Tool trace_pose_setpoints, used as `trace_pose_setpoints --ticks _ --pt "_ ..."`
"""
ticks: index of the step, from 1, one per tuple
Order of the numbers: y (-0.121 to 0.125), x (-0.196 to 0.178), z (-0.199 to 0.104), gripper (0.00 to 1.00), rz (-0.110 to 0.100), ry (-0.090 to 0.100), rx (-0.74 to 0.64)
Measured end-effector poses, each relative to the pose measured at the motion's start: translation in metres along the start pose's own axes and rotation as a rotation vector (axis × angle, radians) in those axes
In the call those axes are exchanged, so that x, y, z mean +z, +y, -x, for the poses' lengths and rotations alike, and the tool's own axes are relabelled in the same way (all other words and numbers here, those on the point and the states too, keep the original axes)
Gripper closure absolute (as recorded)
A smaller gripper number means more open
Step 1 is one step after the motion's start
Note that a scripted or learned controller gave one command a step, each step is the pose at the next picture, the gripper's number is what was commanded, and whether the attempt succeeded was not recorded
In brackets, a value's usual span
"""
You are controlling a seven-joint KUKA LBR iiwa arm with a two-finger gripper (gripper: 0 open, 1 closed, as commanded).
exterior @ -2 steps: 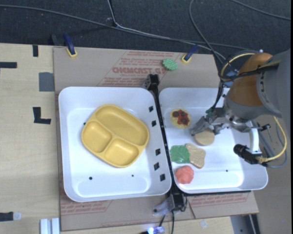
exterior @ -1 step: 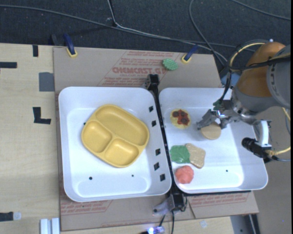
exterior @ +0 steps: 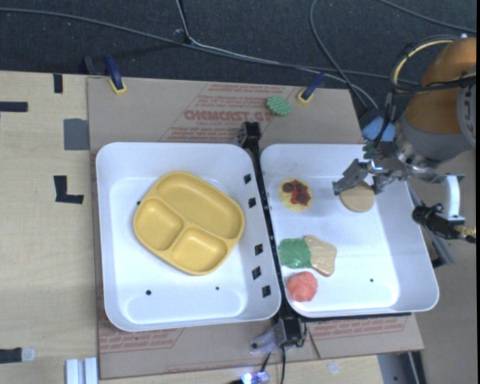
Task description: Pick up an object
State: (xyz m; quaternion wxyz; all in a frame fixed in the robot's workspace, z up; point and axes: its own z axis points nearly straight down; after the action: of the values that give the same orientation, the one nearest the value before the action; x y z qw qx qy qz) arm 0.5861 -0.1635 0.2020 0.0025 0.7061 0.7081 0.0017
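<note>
The yellow divided tray (exterior: 189, 232) sits in the left bin (exterior: 112, 214); in the right bin (exterior: 408, 278), the gripper (exterior: 358, 179) hovers at the tan round piece (exterior: 357, 201); grip state unclear, nothing visibly lifted yet

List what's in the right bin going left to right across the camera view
Green piece, red-topped round piece, tan flat piece, tan round piece under the gripper. The red-orange piece overlaps the first ones in order, so it's left out.

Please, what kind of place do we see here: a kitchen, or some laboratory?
Probably a robot test bench in a laboratory: two white bins clamped on cardboard, toy food such as a small pizza, and loose cables.
</note>
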Motion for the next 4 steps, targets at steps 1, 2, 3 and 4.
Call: trace_pose_setpoints --ticks 1,2,3,4 --pt "-0.002 -0.045 -0.005 1.0 -0.002 0.001 0.0" --pt "-0.001 -0.062 -0.006 1.0 -0.005 0.001 0.001" --pt "0.006 -0.049 -0.054 1.0 -0.007 0.002 -0.002" --pt "0.009 -0.052 -0.104 1.0 -0.006 0.002 -0.003"
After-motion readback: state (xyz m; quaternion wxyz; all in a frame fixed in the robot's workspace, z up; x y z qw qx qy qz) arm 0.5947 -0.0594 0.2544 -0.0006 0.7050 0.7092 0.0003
